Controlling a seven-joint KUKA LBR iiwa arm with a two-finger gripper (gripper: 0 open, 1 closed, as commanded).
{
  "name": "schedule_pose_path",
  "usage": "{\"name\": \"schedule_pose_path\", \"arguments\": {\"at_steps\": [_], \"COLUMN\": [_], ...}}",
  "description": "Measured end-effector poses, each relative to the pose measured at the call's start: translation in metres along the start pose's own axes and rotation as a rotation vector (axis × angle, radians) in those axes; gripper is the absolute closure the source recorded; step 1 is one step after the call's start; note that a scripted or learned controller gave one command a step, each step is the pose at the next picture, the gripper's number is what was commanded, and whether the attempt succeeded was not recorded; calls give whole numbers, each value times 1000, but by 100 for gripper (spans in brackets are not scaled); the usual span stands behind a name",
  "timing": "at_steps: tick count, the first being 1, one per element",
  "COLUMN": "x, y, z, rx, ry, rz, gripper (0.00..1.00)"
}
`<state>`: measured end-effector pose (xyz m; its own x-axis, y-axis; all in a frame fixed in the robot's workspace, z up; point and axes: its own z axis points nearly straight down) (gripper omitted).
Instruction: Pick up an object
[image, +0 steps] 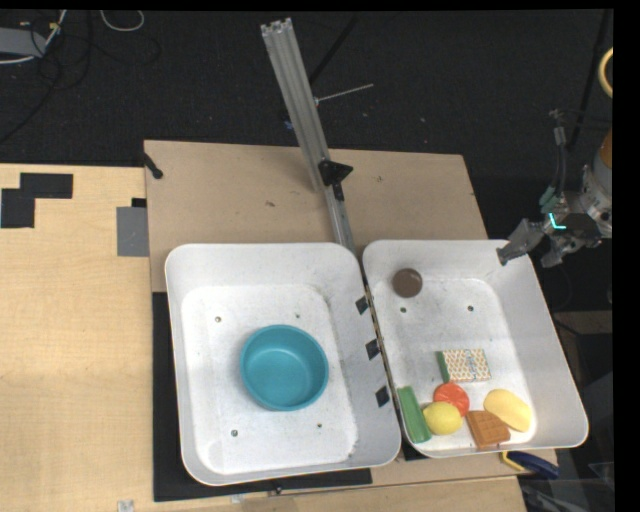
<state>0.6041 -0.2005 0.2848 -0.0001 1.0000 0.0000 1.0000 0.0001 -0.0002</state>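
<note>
While the gripper (533, 243) hangs at the upper right corner of the right bin (535, 300), above its rim, whether it is apart or together I cannot tell, and nothing is seen in it. So the pick looks not yet begun: reaching down, closing on one thing and lifting all remain. The candidates lie in that bin: a brown ball (407, 282) near its far left corner, and a cluster at its near end with a patterned card (465, 364), a tomato (451, 396), a lemon (442, 418), a green stick (413, 414), a yellow piece (507, 408) and a brown block (488, 429). The left bin (200, 290) holds a teal bowl (285, 366). No writing is readable; the card's print is too small.
</note>
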Motion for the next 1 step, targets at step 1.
{"name": "schedule_pose_path", "arguments": {"at_steps": [1], "x": [0], "y": [0], "z": [0], "rx": [0], "ry": [0], "rz": [0], "gripper": [0]}}
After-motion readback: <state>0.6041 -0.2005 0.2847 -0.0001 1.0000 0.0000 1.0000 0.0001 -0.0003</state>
